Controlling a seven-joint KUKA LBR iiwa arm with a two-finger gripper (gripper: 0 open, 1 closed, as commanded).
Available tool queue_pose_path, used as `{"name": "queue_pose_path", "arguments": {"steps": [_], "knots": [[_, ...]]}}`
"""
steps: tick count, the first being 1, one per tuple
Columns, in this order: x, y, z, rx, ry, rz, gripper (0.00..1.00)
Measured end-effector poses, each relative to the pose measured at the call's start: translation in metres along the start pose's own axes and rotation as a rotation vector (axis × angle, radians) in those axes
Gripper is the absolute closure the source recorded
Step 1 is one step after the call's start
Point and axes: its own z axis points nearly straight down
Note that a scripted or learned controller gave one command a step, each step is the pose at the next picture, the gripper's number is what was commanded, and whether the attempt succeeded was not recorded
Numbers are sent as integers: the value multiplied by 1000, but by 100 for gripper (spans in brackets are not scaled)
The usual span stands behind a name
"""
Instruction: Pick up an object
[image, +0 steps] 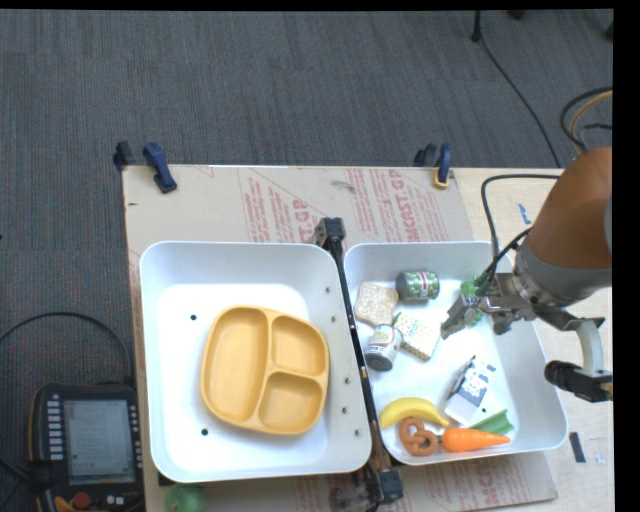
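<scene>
1. the counter is a brown board in the middle of the frame, carrying two shallow white bins side by side.
2. the left bin holds a yellow divided plate with three compartments, lying flat near its centre.
3. the right bin holds a scatter of small things.
4. in its upper part lie a green can on its side, a tan cracker to its left, and a pale sandwich piece just below them.
5. a small silver can sits beside the sandwich piece, close to the bin's left wall.
6. toward the lower right of the frame, a white and grey box lies tilted.
7. along the bin's bottom edge, a banana, a pretzel and a carrot with green leaves lie close together, the pretzel touching the banana.
8. the arm comes in from the right of the frame, and its pincer hangs over the upper right part of the right bin, right of the sandwich piece.
9. i cannot tell whether the pincer is spread or pressed together, and nothing is seen pinched in it.
</scene>
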Motion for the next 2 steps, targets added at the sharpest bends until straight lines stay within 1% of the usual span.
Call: {"name": "queue_pose_path", "arguments": {"steps": [1, 2], "knots": [[-32, 63, 93, -1, 0, 2, 0], [-51, 100, 105, -1, 0, -4, 0]]}}
